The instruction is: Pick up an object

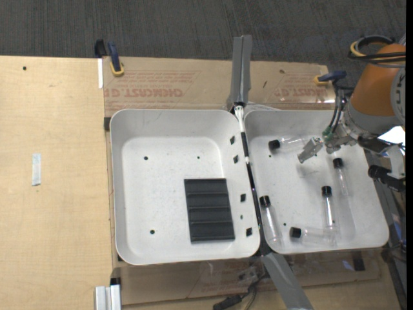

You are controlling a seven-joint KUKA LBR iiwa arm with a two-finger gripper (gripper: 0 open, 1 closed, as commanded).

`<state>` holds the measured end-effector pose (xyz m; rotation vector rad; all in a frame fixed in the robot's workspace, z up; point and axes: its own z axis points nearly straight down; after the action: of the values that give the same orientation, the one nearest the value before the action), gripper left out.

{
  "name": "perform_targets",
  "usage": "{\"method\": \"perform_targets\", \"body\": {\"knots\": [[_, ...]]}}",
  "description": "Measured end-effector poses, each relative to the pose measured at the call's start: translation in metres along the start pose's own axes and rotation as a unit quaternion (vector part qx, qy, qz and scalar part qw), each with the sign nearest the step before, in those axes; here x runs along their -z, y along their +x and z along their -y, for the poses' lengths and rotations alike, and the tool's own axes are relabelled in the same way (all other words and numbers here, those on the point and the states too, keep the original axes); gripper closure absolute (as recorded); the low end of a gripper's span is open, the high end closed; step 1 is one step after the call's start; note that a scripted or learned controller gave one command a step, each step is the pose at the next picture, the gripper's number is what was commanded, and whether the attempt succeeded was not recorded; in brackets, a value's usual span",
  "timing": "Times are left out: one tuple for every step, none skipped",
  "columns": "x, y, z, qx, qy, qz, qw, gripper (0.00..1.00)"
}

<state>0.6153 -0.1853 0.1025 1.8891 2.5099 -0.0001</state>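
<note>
Capped tubes (329, 208) in right bin (381, 237)

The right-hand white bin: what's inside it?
The right bin holds several clear tubes with black caps, such as one upright-lying tube. The gripper hangs over the bin; anything beneath it is hidden.

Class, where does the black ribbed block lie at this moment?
The black ribbed block lies flat in the left bin, toward its lower right part, near the divider shared with the right bin that holds the clear tubes.
</note>
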Motion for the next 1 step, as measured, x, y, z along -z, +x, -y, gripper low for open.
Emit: {"method": "perform_targets", "body": {"knots": [[-0.011, 0.0045, 0.0621, 0.038, 0.0, -0.006, 0.9992, 0.0]]}}
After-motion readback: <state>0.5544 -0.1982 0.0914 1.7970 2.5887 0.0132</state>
